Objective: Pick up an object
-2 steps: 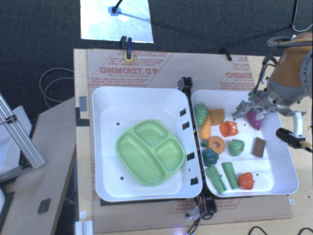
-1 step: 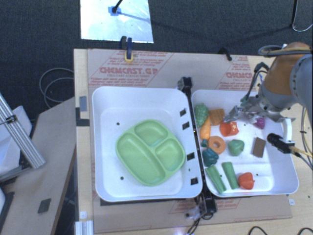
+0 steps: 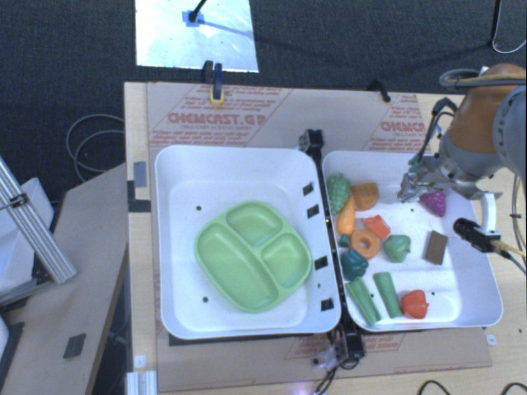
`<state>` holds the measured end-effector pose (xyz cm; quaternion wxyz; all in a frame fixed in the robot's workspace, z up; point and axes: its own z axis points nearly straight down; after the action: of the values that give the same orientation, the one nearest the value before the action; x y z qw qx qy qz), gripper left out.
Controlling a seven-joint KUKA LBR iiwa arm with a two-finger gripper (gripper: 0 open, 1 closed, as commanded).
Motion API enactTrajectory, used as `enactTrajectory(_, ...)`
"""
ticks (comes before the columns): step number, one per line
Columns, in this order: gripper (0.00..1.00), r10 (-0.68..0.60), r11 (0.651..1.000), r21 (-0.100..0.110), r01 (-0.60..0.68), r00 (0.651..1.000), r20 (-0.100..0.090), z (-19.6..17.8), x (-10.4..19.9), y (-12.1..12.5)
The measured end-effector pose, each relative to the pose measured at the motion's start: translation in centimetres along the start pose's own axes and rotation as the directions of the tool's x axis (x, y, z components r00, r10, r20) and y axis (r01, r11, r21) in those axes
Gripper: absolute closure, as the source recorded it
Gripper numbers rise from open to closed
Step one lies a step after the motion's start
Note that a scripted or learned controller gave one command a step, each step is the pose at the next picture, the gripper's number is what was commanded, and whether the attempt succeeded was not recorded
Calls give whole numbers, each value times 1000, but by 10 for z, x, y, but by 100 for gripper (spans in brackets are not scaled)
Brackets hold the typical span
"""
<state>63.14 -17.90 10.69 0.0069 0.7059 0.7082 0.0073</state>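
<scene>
Toy foods lay loose in the right bin [image 3: 494, 303]. Just above its purple grapes [image 3: 434, 201], the pincer [image 3: 414, 185] hung low; its opening couldn't be told, and no lift had evidently begun.

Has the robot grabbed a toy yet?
Not that I can see. The gripper is down in the right bin, close beside the purple toy, but no toy shows between its fingers. The other toys lie in that bin. The grab and lift are left.
</scene>
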Motion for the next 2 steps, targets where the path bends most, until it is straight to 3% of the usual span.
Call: enactTrajectory(2,100,-2,1000,12,2,1000,3,-120,-3,7)
